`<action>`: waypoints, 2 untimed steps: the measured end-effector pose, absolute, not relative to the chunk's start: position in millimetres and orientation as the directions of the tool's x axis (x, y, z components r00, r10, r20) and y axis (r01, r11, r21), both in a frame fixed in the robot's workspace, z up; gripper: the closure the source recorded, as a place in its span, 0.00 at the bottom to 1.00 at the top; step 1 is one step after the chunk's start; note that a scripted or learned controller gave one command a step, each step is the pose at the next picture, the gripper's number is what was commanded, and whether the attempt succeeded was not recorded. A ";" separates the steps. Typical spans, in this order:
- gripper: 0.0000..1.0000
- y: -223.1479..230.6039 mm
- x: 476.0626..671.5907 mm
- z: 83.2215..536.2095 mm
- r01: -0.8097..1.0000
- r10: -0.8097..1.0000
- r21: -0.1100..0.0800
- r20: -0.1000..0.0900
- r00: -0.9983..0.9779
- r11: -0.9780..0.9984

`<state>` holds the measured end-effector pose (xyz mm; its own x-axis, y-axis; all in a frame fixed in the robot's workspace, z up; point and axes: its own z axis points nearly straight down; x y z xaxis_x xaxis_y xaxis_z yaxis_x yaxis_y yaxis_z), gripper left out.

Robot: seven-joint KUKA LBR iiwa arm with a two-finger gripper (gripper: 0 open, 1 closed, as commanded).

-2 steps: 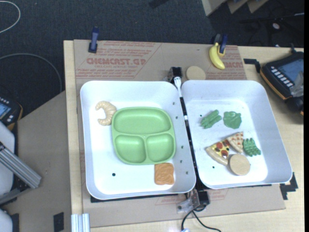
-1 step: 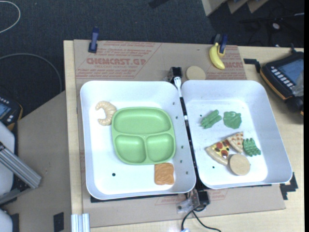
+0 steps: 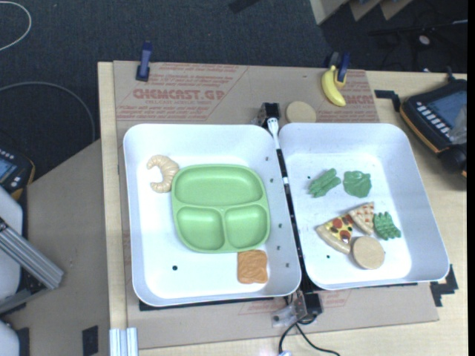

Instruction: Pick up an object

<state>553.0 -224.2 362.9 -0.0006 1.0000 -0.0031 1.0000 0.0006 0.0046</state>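
The right bin (image 3: 401, 158) holds several toy foods. A green bean bundle (image 3: 323, 183) and a green leafy piece (image 3: 357, 183) lie in its middle. Below them sit two pizza slices (image 3: 336, 231) (image 3: 363, 216), a small green broccoli piece (image 3: 386, 226) and a round tan cookie (image 3: 368, 253). In the left bin (image 3: 145, 236) a green three-part plate (image 3: 220, 206) lies in the middle, with a croissant (image 3: 162, 172) at its upper left and an orange toast piece (image 3: 252, 266) below it.
A yellow banana (image 3: 333, 87) and a round tan disc (image 3: 300, 113) lie on the cardboard behind the bins. Blue clamps (image 3: 144, 61) hold the board's back edge. A black and orange device (image 3: 439, 117) sits at the right. Cables run at the front.
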 end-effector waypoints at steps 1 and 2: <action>1.00 -222.5 577.6 280.2 1.000 1.000 -0.007 0.003 -0.002 0.002; 1.00 -223.0 589.9 252.2 1.000 1.000 -0.004 0.001 -0.002 0.002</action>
